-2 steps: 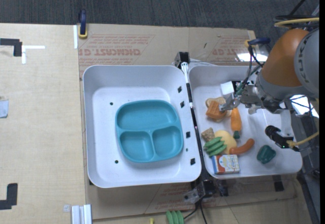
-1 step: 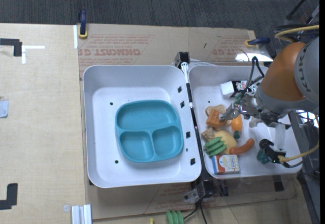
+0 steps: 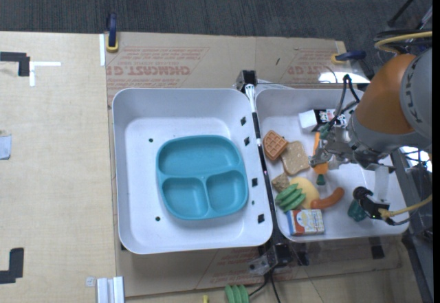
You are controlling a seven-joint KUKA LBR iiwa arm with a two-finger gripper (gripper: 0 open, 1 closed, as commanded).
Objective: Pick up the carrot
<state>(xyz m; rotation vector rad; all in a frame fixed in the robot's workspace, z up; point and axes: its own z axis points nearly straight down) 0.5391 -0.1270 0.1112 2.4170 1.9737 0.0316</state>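
**Get the pincer right over the carrot**

The pincer point(image 3: 324, 157) hangs low in the right bin point(image 3: 289, 104). I cannot tell if it is open or closed. A small orange bit just under it may be the carrot point(image 3: 321, 168), but it is partly hidden. Close by are the bread point(image 3: 296, 157), the waffle point(image 3: 274, 145) and the sausage point(image 3: 328, 199). To do this well, come straight down on the carrot alone and squeeze gently. The blue plate point(image 3: 202, 176) sits in the left bin point(image 3: 130, 157).
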